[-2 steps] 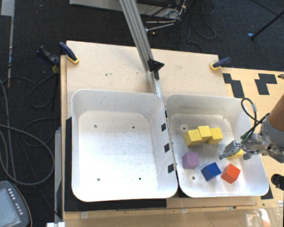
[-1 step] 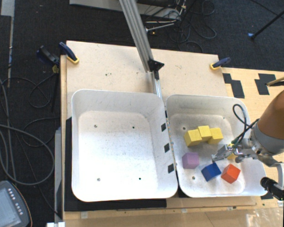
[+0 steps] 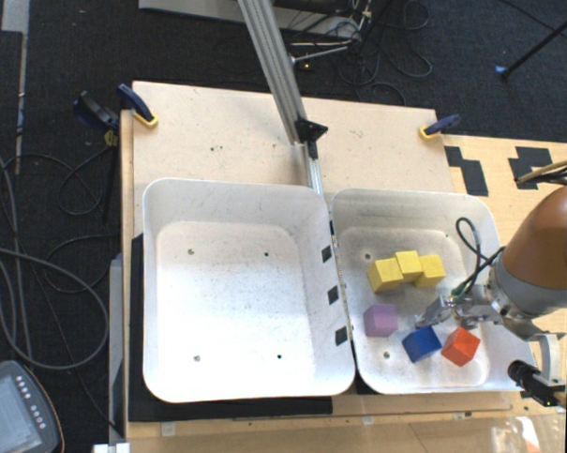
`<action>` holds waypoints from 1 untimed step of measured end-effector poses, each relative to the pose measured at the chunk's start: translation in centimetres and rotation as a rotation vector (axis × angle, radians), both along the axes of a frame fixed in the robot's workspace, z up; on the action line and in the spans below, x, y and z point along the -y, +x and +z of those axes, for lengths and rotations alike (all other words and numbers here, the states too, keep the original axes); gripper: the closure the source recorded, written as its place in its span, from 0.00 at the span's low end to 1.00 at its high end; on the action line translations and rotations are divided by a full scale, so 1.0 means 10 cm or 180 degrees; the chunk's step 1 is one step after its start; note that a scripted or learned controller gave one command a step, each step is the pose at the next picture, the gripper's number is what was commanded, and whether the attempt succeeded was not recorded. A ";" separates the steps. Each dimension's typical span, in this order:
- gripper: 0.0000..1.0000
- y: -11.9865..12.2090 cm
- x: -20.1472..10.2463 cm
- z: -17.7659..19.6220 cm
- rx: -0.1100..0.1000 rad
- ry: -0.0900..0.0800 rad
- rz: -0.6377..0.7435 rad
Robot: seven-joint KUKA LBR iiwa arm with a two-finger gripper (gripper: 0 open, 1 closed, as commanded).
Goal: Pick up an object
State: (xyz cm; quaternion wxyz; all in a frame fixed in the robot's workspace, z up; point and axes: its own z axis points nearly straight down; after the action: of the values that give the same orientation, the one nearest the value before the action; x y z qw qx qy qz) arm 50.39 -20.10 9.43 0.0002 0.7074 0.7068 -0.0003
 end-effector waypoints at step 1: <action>1.00 0.01 0.00 0.11 0.0009 0.0000 0.0001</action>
State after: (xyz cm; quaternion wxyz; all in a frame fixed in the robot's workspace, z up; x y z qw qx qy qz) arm 50.46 -20.10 10.57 0.0012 0.7073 0.7069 0.0008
